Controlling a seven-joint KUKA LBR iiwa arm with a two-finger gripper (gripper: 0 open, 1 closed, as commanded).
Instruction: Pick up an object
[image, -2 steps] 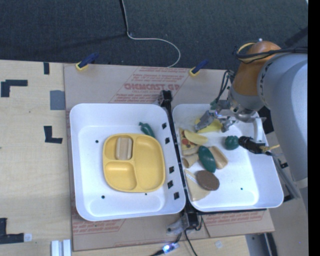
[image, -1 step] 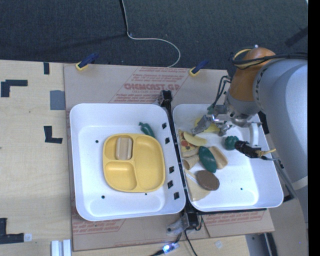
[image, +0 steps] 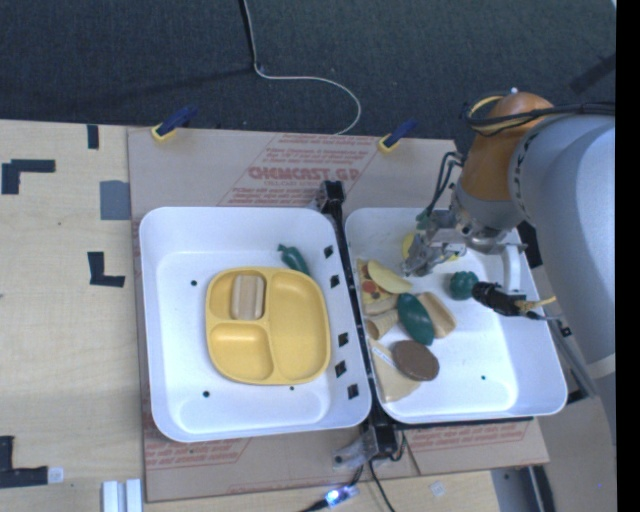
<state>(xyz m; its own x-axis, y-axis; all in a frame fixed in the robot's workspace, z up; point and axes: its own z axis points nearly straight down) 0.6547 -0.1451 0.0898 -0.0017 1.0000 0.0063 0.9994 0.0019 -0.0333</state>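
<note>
The right bin (image: 500, 385) holds several toy foods: a pale yellow slice (image: 385, 276), a dark green oval piece (image: 415, 317), a tan block (image: 438, 313), a brown disc (image: 413, 360), a teal round piece (image: 462, 284) and a yellow bit (image: 411, 243) near the back. My gripper (image: 424, 256) hangs low over the back of this bin, right above the yellow slice and beside the yellow bit. Nothing shows between its fingers. The grey arm with its orange band (image: 495, 150) reaches in from the right.
The left bin (image: 170, 300) bears a yellow divided plate (image: 290, 335) with a tan block (image: 247, 296) in one compartment, and a small green piece (image: 293, 258) lies behind the plate. A black divider strip (image: 345, 290) runs between the bins. A cable (image: 510, 298) trails beside the gripper.
</note>
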